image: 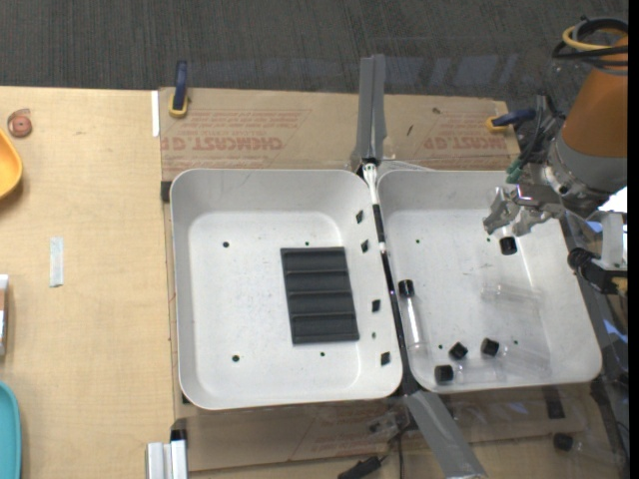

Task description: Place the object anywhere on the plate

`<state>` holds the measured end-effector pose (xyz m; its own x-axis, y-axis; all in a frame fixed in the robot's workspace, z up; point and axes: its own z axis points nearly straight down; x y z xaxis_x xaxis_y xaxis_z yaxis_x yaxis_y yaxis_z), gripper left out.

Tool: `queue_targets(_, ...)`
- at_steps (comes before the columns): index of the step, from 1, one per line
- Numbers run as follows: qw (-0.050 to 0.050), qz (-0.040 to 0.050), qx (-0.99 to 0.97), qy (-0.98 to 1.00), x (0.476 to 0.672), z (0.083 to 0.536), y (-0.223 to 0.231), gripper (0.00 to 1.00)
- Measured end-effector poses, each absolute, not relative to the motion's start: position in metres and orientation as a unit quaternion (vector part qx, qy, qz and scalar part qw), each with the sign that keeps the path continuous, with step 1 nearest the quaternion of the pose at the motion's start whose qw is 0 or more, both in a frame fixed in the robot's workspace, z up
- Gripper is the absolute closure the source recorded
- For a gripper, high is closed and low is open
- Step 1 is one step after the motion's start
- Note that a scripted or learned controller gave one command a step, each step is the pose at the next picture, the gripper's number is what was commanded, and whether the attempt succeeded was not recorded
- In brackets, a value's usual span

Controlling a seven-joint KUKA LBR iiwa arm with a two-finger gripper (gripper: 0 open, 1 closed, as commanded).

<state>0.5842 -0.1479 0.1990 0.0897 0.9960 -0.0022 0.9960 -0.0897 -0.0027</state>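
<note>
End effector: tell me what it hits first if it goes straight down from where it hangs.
Probably the bare floor of the right bin below the end effector. A small black thing sits right by its tip, but depth is unclear, so whether that lies in its path cannot be told.

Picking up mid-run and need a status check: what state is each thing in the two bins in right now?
Black ridged plate: flat in the left bin, nothing on it.
Gripper: hovering over the right bin.
Syringe-like tube: lying along that bin's left wall.
Small black pieces: loose near its front edge.
</note>
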Motion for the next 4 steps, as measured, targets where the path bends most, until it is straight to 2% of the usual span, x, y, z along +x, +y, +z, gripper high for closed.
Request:
queue_targets(1, 0.001, 0.0017, -0.750, -0.662, 0.592, 0.190, -0.073, 1.00)
queue_targets(2, 0.001, 0.0029, -0.814, -0.581, 0.579, 0.190, -0.007, 1.00)
queue_targets(3, 0.000, 0.0018, -0.815, -0.579, 0.566, 0.239, 0.065, 1.00)
queue_targets(4, 0.001, 0.0028, -0.746, -0.665, 0.512, 0.218, 0.082, 1.00)
